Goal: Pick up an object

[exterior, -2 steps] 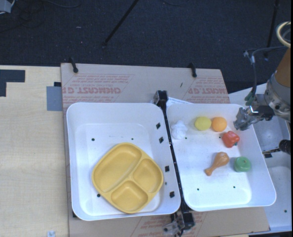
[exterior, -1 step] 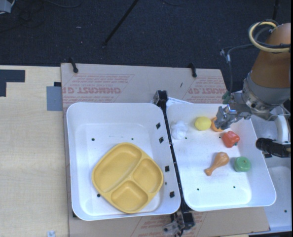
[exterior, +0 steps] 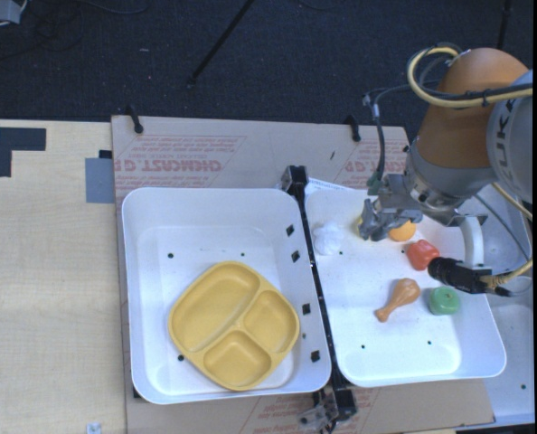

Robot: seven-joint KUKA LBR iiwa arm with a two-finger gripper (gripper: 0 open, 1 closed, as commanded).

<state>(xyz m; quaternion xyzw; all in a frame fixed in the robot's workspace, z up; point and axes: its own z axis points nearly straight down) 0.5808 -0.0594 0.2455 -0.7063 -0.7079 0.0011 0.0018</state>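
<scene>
The gripper (exterior: pixel 377 227) hangs low over the far part of the right bin (exterior: pixel 404 355), near the bin's back wall. From this slant I cannot tell whether the claw is released or clenched, and nothing can be made out inside it. Above it the grey arm (exterior: pixel 472 120) with its orange band reaches in from the view's right.

Just beside the claw, on its right in the view, an orange-yellow ball (exterior: pixel 402 232) lies on the bin floor, partly tucked under the wrist; whether the two touch cannot be told. On the claw's other side, close to the divider, sits a small white crumpled lump (exterior: pixel 327 238). A little nearer the camera than the ball lies a red-orange piece (exterior: pixel 421 254). Further forward, a tan toy drumstick (exterior: pixel 397 298) lies at a slant with its thin end pointing toward the view's left, and a small green block (exterior: pixel 445 301) rests just beside its thick end.

A black divider (exterior: pixel 305 269) runs between the two bins. The left bin (exterior: pixel 160 242) holds a yellow three-compartment plate (exterior: pixel 235 325), lying flat and turned at an angle toward the bin's near right corner. Both bins sit on a cardboard sheet (exterior: pixel 214 156) with red lettering, on the pale wooden bench (exterior: pixel 42 287).
</scene>
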